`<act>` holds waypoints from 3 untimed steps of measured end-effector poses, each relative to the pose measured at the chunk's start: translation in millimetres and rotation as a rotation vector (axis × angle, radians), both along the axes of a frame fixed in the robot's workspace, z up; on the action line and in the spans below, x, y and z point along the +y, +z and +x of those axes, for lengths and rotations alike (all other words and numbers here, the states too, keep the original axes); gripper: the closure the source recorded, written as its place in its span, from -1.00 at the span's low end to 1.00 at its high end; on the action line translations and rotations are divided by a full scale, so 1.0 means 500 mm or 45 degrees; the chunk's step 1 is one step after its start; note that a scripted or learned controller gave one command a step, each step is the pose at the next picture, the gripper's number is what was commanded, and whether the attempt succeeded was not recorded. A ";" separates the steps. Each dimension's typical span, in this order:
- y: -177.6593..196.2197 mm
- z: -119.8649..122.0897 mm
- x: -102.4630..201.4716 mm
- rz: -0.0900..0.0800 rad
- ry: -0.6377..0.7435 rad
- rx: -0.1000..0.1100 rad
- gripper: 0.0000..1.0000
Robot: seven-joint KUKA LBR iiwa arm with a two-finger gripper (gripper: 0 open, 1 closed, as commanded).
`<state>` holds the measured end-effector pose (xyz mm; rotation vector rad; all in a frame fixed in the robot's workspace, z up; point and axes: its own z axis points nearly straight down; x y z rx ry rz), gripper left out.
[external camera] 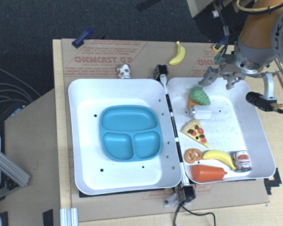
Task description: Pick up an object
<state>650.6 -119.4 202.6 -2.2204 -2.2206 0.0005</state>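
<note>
The right bin (254,126) holds a green leafy toy (199,96), a white block (203,113), a pizza slice (194,132), a pretzel (192,154), a yellow banana (219,158), a small can (243,160) and an orange-red carrot (208,173). My gripper (220,80) hangs over the bin's far edge, just right of and above the green toy. Its two fingers are spread open with nothing between them.
The left bin (82,126) carries a blue divided plate (130,132). Behind the bins on the cardboard lie a second banana (178,54), a small patterned can (124,70) and a blue object (82,38). A black clip (160,71) sits where the bins meet.
</note>
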 end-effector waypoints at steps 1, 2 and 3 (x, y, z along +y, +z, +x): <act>-0.223 0.030 0.041 0.001 0.001 0.003 -1.00; -0.194 0.036 0.040 -0.002 0.003 -0.007 1.00; -0.035 -0.107 0.145 0.001 0.001 0.001 1.00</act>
